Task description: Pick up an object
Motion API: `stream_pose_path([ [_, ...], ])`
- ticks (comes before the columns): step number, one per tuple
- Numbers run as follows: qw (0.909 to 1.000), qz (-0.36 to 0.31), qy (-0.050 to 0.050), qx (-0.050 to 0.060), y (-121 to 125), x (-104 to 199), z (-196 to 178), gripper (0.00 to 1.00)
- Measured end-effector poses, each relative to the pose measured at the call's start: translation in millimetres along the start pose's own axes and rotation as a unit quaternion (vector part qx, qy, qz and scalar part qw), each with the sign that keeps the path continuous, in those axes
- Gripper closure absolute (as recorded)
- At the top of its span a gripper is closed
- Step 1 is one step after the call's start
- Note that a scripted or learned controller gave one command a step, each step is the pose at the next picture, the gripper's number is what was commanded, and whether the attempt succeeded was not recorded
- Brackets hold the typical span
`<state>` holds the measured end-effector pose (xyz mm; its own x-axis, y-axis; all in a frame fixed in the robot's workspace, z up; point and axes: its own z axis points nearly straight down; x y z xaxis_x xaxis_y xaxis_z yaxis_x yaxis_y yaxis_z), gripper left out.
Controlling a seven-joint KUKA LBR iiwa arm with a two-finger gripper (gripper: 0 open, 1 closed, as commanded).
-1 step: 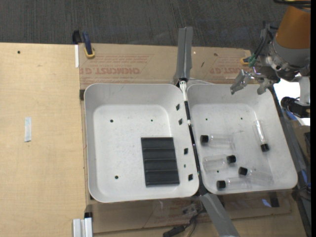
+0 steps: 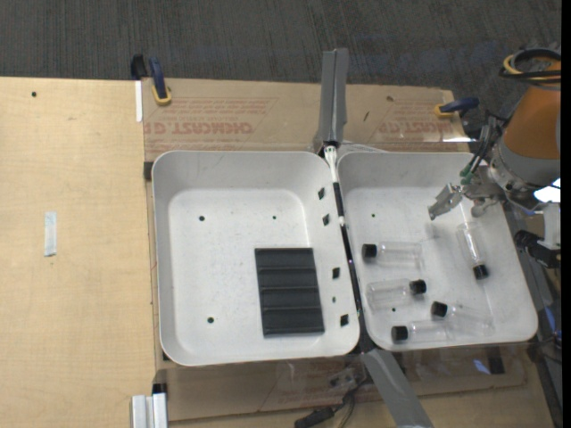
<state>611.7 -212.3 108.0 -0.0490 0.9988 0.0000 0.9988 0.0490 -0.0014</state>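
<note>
Several clear vials with black caps lie in the right bin (image 2: 508,326). One vial (image 2: 470,246) lies at the right, its cap toward the front. Another vial (image 2: 393,251) rests near the bin's left wall, and a third vial (image 2: 398,288) lies in the middle. My gripper (image 2: 460,209) hangs over the back right part of this bin, just behind the rightmost vial. Its fingers (image 2: 442,205) are spread, with nothing between them. A black ribbed rectangular block (image 2: 288,291) lies flat in the left bin (image 2: 178,239).
Two more vials (image 2: 426,332) lie along the right bin's front wall. A raised divider (image 2: 337,212) separates the two bins. Clamps (image 2: 157,80) hold cardboard behind the bins. The arm's orange band (image 2: 535,119) stands at the far right.
</note>
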Motion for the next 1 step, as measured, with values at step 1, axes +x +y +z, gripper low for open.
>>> stream_pose_path([
  [1, 0.9999, -0.013, 0.005, 0.001, -55.7, -1.3, 10.7, 0.0],
])
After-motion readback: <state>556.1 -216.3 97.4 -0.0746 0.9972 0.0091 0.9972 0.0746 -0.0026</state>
